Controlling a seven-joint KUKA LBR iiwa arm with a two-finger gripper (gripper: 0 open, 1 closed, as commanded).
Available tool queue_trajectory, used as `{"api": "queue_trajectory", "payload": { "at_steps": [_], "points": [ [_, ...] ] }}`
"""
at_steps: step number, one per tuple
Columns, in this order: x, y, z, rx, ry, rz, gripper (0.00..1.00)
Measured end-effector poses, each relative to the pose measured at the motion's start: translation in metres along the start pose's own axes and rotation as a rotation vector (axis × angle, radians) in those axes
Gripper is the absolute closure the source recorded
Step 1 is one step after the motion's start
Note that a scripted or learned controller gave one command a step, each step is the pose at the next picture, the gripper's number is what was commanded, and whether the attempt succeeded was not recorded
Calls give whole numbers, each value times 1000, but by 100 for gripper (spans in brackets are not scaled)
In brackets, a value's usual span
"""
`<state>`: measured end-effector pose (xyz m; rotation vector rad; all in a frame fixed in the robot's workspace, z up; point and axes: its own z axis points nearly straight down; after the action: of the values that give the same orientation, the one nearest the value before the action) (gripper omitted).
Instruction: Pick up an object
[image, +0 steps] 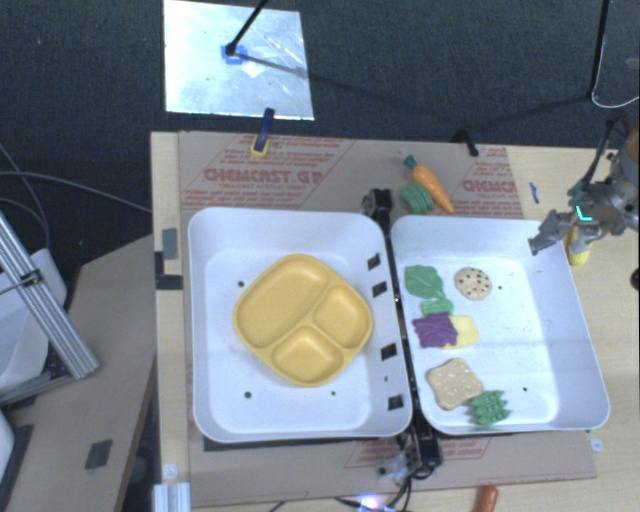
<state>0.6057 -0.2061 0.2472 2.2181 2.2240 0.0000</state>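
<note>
Inside the right shallow white plastic bin (530, 320), six small toy food pieces sit in its left half:
- A round tan cookie with dark chips (472, 283) lies nearest the bin's far wall, open floor all around it.
- A green leafy piece (423, 281) lies just left of the cookie, close to the bin's left wall.
- A purple leafy piece (434, 329) touches a pale yellow piece (464, 329) at mid-bin, left side.
- A square tan cracker (453, 383) lies near the bin's front left corner.
- A dark green ridged piece (489, 407) sits beside the cracker, almost against the front wall.

The bin's right half is bare floor, wide room there.

The grey two-finger gripper (548, 238) hangs over the bin's far right corner, near the rim and well apart from every piece. Cannot tell whether its jaws are apart or together.

Left of this bin, sharing its edge, the second white bin (215, 260) holds a yellow three-compartment plastic plate (303, 318). Beyond the right bin's far left corner, on the bench, lies an orange toy carrot with a green top (428, 185).
</note>
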Motion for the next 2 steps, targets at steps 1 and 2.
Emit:
{"api": "queue_trajectory", "payload": {
  "at_steps": [1,2],
  "points": [
    [0,-34,155,9,3,3,0],
    [76,-87,160,-7,-1,-1,0]
  ]
}}
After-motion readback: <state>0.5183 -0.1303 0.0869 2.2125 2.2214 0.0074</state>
